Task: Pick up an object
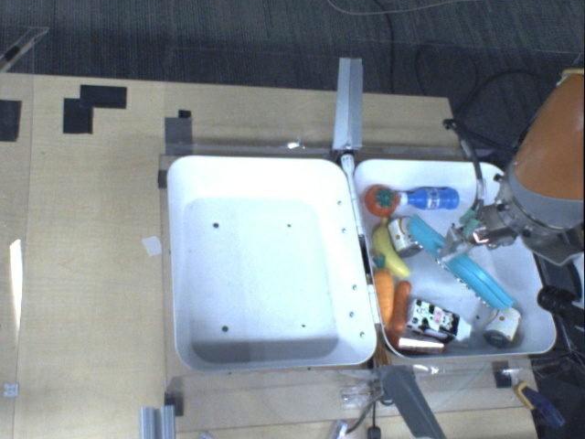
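Camera view: my tool (468,234) hangs over the right bin (546,338), and I cannot tell how it is set or if it grips something. Just below it lies a light blue tube (483,284), slanted, and another light blue piece (424,236) is close at its left. A blue bottle (431,198) lies near the far wall beside a red tomato (380,200). A banana (389,257) and a carrot (385,296) lie along the left wall. The left bin (260,262) stands beside it on the worktop (82,273).

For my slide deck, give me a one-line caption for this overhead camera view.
Robot arm reaching over the right bin of mixed objects, beside the left bin.
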Controlling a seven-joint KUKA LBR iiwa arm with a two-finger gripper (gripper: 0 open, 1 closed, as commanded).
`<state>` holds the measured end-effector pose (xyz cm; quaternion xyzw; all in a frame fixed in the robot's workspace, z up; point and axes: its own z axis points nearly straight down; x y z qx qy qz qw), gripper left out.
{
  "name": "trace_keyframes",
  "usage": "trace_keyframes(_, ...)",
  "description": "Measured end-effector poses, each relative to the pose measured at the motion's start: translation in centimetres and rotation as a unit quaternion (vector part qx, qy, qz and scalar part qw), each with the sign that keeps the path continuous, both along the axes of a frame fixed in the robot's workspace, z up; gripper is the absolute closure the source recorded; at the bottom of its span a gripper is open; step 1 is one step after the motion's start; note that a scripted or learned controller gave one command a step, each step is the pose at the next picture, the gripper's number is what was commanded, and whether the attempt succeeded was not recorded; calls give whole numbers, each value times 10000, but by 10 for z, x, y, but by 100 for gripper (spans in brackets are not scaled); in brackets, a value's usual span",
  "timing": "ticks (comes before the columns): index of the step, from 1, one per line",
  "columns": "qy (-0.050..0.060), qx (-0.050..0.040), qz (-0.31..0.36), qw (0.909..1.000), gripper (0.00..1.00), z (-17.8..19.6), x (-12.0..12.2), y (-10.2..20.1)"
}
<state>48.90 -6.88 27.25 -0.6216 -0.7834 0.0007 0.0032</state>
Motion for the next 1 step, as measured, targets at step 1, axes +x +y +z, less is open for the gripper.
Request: trace_keyframes(1, 9, 4, 31, 10000, 100, 8, 1, 1)
